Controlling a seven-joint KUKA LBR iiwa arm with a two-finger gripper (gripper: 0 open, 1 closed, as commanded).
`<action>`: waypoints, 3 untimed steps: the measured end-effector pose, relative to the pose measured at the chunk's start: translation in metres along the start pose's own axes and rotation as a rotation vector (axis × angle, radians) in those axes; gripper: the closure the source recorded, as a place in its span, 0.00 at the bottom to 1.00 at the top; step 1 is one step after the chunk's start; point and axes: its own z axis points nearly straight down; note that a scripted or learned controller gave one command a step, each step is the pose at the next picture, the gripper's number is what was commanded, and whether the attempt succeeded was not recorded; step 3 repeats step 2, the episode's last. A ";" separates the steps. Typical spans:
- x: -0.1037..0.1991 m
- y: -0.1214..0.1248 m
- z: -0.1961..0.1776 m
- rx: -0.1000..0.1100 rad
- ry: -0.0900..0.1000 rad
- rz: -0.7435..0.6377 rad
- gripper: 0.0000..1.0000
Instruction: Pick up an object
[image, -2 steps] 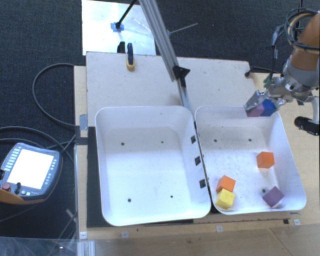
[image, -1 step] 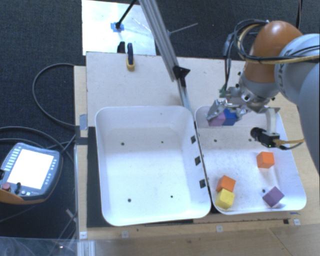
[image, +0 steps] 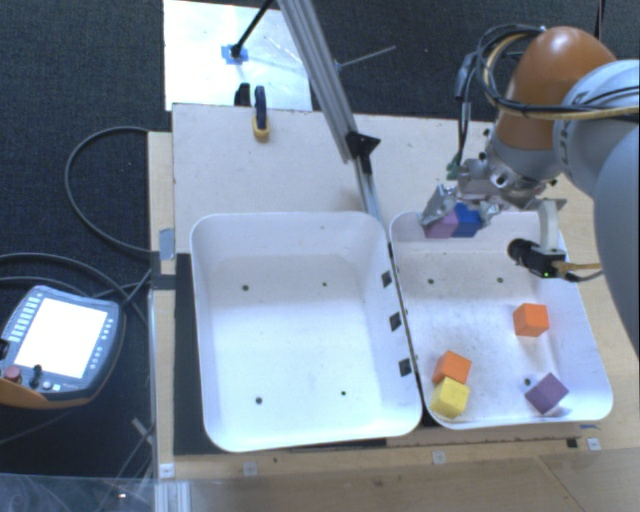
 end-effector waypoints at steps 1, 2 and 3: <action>0.078 -0.034 -0.050 0.000 0.004 -0.007 1.00; 0.165 -0.011 0.000 0.005 0.003 -0.006 1.00; 0.165 -0.011 0.000 0.005 0.003 -0.006 1.00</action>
